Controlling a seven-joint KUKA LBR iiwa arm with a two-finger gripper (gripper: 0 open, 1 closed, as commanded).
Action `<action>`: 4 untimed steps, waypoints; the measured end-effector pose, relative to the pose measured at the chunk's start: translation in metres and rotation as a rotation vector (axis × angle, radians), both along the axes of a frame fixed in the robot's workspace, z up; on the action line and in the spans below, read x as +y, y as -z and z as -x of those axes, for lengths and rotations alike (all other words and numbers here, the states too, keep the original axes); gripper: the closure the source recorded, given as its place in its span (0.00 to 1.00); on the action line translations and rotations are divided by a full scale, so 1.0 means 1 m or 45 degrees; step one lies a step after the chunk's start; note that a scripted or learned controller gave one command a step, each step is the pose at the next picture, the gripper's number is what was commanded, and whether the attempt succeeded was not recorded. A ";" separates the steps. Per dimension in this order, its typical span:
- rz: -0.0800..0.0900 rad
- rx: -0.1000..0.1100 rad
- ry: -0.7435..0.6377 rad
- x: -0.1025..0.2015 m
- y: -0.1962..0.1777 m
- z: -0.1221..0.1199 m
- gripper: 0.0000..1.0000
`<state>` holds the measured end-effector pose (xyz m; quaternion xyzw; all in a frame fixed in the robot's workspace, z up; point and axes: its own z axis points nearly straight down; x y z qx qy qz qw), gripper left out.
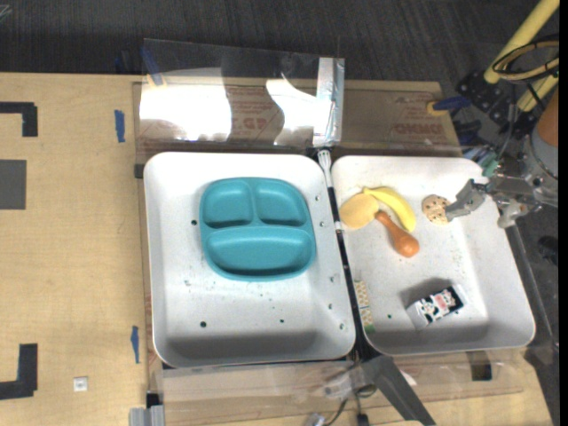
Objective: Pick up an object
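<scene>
Carton (436,304): nearest item, at about 5 o'clock in the right bin (510,322), a small black-and-white box lying tilted, well apart from everything else. The clear space around it makes it, in my judgement, the easiest pick if the cookie proves awkward.

Carrot (397,233): near the bin's middle, long axis running from 11 to 5 o'clock, its upper end touching or tucked under the banana. Avoid closing across this pile; the fingers would likely catch two things.

Banana (394,205): curved, at about 11 o'clock in the right bin, just beside the chip.

Chip (358,210): pale yellow disc at 10 o'clock, touching the banana, close to the wall between the bins.

Cookie (434,208): small round speckled piece at 1 o'clock, apart from the banana, just beside the gripper. It looks the likely target.

Gripper (484,200): over the right rim at 2 o'clock, fingers spread apart, holding nothing; one finger (461,204) points toward the cookie at 9 o'clock from it.

Step in hand: approach, not yet a grasp, as I read it.

Doing it well: centre the spread fingers over the cookie, one on each side, descend straight until almost at the bin floor, then close. The cookie is flat and low, so a shallow descent would probably miss it.

Risk: a sideways nudge could push the cookie toward the banana.

Plate (257,227): teal, divided, in the left bin (173,264) at 9 o'clock; not involved.
</scene>
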<state>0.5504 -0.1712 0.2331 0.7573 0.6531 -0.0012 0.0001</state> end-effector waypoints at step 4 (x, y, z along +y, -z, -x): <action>0.001 -0.015 -0.270 0.048 0.138 -0.030 1.00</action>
